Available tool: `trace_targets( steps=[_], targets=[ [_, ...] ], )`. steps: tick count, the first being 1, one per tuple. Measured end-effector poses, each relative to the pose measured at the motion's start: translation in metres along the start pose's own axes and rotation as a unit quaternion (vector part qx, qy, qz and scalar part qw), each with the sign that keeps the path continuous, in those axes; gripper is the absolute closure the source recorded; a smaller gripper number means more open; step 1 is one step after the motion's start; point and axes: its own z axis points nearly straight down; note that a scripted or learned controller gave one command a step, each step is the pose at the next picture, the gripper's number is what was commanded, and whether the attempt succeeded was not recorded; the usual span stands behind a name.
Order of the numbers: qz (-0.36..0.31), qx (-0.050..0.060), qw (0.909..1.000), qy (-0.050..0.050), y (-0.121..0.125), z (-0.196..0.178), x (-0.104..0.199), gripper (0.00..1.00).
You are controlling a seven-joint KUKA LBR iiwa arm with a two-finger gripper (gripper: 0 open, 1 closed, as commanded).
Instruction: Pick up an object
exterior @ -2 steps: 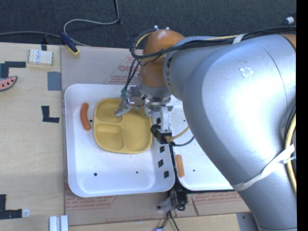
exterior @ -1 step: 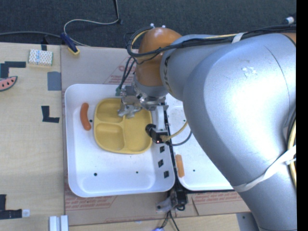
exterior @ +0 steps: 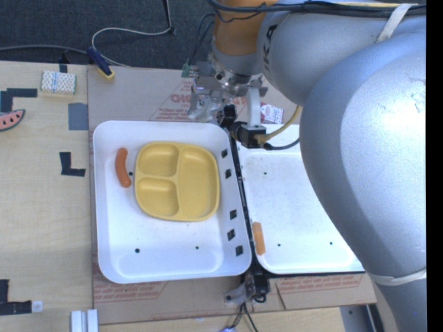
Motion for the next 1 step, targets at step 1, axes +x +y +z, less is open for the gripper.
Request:
trace_targets(
  steps=[1],
  targets=[
    [0.0,0.002,1.0,-0.001,-0.0007,0.0017,-0.0001,0.0]
  ],
)
